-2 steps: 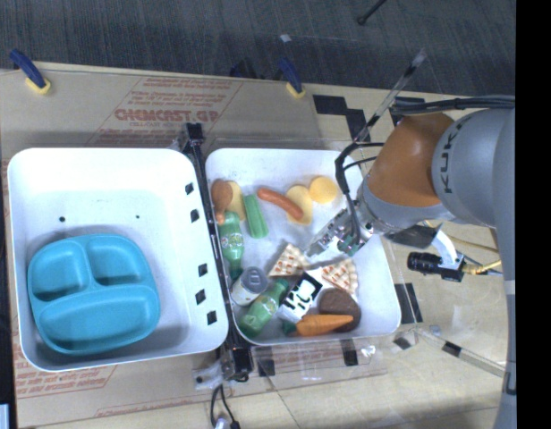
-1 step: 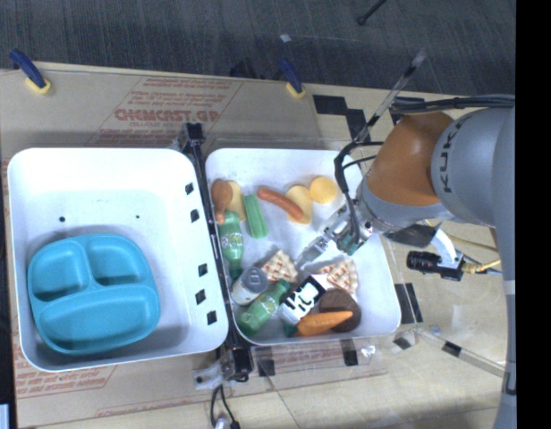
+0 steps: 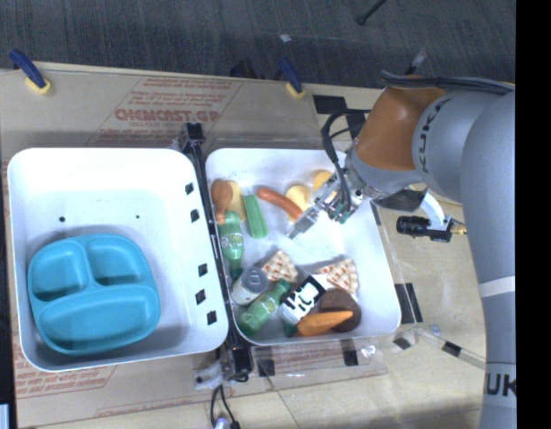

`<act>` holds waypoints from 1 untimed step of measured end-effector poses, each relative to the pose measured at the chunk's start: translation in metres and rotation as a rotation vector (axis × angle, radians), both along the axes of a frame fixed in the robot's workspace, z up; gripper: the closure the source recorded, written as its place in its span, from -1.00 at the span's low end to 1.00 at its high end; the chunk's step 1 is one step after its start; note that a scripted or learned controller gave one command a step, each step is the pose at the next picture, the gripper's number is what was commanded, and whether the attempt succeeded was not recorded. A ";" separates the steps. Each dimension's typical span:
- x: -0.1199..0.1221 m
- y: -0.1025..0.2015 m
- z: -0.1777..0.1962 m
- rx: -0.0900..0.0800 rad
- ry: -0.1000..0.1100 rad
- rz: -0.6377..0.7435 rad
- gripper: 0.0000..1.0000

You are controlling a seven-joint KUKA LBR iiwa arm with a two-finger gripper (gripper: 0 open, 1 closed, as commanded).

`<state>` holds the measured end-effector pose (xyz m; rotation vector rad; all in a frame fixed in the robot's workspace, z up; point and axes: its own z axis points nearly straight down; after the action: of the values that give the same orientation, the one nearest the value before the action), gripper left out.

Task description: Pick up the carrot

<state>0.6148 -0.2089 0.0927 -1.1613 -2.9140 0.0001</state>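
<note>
Gripper hangs mid-frame over the right bin — fingers open or shut, I cannot tell; the carrot lies just up-left of it, untouched.

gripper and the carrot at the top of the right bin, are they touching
Cannot tell. In the camera view the gripper tip sits just right of the carrot's lower end, with no plain gap or contact visible at this slant.
</note>
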 end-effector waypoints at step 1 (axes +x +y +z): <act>0.036 -0.002 0.064 -0.005 -0.009 0.066 -1.00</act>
<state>0.6508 -0.2111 0.1565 -1.0677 -2.9609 0.0025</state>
